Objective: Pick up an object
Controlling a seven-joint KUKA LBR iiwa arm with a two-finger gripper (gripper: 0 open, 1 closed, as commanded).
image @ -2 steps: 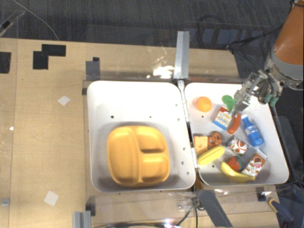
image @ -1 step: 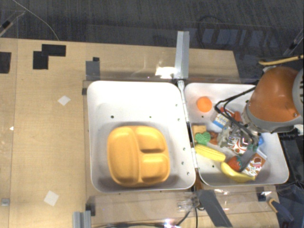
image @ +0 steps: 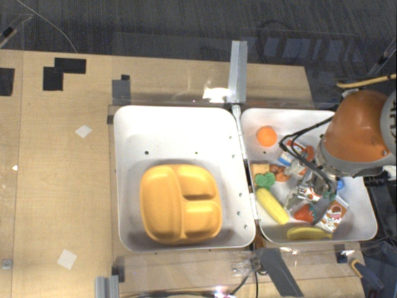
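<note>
Two white bins sat side by side on the bench (image: pixel 56 185): left bin (image: pixel 180 126), right bin (image: pixel 360 228). Lay in the left bin, toward six o'clock of its floor, a yellow tray (image: pixel 180 202) with three compartments. Reached in from three o'clock, the grey arm (image: pixel 356 132) with its orange band, wrist over the right bin's three o'clock half. Hung low over the clutter, gripper (image: pixel 308 194), pointed toward seven o'clock; could not tell from this slant whether open or closed, nor whether anything was caught in it.

Crowded the right bin, a heap of toy food. At the bin's eleven o'clock, well apart from the rest, an orange ball (image: pixel 267 136). At nine o'clock, just beside the wall, a green piece (image: pixel 265 180), touching the upper end of a corn cob (image: pixel 272 205) that ran toward five o'clock. Along the six o'clock wall, a banana (image: pixel 308 233). Just beside the gripper, at its six o'clock, a red piece (image: pixel 303 214). At the gripper's four o'clock, a small printed carton (image: pixel 334 216), tilted. Between ball and gripper, a jumble of small red and blue pieces (image: pixel 290 160), too tangled under black cable to name apart.

Stood at twelve o'clock between the bins, a grey metal post (image: pixel 238 70).
</note>
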